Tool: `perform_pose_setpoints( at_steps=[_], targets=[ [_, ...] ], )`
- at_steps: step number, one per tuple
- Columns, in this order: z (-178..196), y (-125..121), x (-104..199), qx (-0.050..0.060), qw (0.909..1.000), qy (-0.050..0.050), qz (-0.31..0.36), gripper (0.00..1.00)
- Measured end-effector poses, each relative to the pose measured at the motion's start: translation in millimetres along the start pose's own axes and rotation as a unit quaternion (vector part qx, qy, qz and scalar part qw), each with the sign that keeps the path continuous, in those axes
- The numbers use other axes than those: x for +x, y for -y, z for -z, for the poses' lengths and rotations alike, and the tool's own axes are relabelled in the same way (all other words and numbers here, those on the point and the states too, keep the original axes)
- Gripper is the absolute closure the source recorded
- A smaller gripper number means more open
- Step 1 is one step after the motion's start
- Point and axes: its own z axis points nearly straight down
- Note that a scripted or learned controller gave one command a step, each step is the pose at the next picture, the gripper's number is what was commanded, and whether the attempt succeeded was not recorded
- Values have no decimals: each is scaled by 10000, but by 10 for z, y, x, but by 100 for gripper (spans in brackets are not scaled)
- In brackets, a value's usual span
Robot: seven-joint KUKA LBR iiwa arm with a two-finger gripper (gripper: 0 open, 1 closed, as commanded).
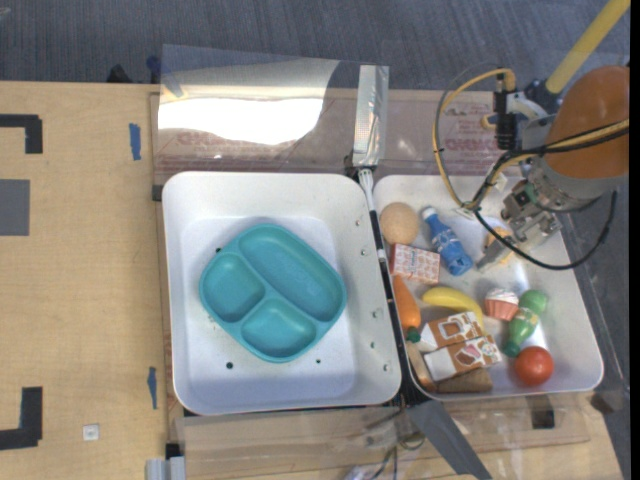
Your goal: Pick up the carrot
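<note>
The right bin's (590, 353) near rim is crowded: a tomato (534, 365) in the near right corner, two small cartons (458, 345) to its left, and a green vegetable (523, 320) just behind the tomato. The carrot (406, 306) lies hard against this bin's left wall, running near to far, its green tip toward the cartons and its orange body almost touching the divider between the bins. A banana (452, 298) lies just to its right, and a cupcake (501, 303) sits right of that. Just beyond the carrot's far end is a pink box (415, 263), then an egg (398, 222) in the far left corner, with a blue bottle (446, 241) beside them.

The gripper (525, 218) hangs over the far right part of this bin, well apart from the carrot, with the bottle and banana between. Little open floor shows beside the carrot: wall on one side, banana and box close on the others. Bare floor lies under the gripper and along the right wall.

How far the fingers are spread cannot be told; cables and metal parts blur them, and nothing is seen between them.

The left bin (190, 368) holds a teal tray (272, 290) near its middle.
</note>
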Motion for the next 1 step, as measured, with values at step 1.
perform_pose_setpoints(
  at_steps=[1],
  targets=[
    [-21, 165, -219, -24, 10000, -81, 16, 0]
  ],
)
